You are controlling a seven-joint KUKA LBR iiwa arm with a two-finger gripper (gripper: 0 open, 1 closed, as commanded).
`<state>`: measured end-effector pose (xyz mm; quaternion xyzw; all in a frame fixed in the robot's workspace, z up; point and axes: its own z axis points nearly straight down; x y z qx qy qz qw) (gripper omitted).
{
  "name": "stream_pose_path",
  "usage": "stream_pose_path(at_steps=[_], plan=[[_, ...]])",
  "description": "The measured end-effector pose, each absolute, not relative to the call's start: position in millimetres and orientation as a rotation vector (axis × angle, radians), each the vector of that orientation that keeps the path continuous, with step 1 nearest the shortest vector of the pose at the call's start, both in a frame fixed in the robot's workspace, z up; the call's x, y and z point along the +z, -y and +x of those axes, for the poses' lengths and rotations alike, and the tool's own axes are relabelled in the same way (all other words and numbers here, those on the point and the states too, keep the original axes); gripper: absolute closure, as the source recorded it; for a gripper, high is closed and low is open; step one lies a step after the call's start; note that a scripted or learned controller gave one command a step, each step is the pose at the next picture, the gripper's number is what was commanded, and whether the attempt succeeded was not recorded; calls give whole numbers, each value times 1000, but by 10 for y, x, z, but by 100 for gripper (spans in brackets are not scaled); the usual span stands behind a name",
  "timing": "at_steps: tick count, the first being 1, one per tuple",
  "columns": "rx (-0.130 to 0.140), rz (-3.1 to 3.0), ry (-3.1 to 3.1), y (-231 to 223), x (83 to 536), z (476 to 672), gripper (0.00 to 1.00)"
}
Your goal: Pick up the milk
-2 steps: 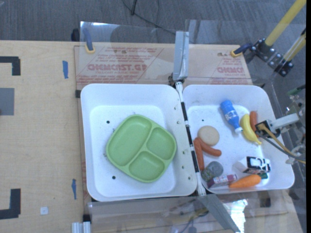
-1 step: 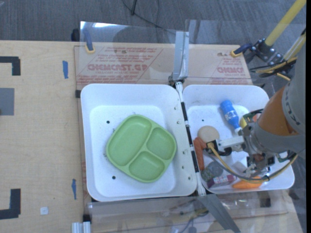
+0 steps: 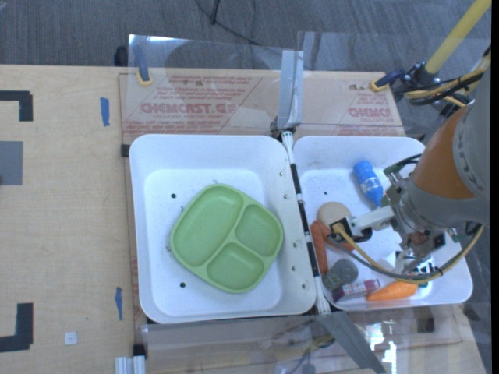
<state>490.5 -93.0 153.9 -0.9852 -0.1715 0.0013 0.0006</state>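
Observation:
The milk, a small blue container (image 3: 366,181) with a white end, lies tilted in the far part of the right bin (image 3: 335,153). My gripper (image 3: 415,257) hangs over the near right part of that bin, to the right of and nearer than the milk, and apart from it. The grey wrist with its orange band (image 3: 440,166) covers the bin's right side. Nothing shows between gripper and milk.
The right bin also holds a beige round thing (image 3: 332,210), an orange carrot (image 3: 318,248), a grey disc (image 3: 341,273), a maroon bar (image 3: 356,289) and a second orange piece (image 3: 394,291). A green divided plate (image 3: 226,238) lies in the left bin (image 3: 156,170).

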Motion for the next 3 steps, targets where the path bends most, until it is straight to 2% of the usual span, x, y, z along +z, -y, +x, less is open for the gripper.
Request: stream_pose_path(at_steps=[1,2,3], plan=[[4,-3116,383,1521,1822,5266,0],[-40,-3132,328,1748,1128,5030,0],[-5,-3031,801,2203,1262,5007,0]])
